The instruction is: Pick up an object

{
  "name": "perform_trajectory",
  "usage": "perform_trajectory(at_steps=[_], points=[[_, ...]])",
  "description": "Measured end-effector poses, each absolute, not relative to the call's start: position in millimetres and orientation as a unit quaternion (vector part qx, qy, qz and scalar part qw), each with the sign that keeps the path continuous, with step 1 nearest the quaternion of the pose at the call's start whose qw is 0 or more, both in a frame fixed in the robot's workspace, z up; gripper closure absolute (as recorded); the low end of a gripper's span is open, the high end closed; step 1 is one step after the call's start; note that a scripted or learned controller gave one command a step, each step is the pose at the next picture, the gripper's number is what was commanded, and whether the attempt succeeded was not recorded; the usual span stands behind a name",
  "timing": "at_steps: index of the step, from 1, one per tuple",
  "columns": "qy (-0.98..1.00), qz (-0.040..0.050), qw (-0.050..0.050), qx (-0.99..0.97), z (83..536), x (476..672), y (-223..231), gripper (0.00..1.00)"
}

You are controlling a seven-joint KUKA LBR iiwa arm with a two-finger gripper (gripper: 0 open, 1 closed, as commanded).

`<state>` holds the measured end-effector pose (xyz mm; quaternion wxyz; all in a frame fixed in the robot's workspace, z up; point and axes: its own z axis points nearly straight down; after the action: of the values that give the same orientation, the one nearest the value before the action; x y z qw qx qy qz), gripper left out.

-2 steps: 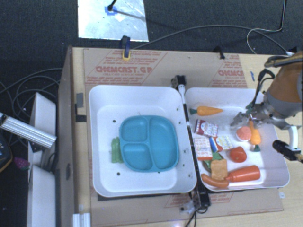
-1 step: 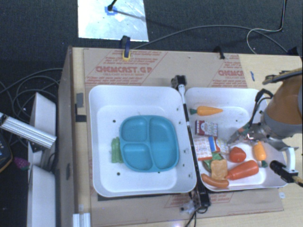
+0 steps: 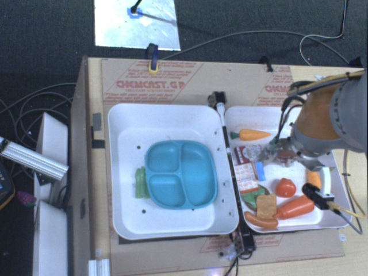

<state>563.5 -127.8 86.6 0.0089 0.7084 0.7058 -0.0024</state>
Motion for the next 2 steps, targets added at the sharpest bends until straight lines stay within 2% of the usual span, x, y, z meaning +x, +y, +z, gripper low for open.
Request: perform_trajectory(at_steps=[1, 2], points=[[0.708, 0.0004, 0.001, 0.706, 85, 598.8, -157, 0.0], [0.709, 0.0007, 0.002, 0.706, 85, 641.4, -186, 0.0]])
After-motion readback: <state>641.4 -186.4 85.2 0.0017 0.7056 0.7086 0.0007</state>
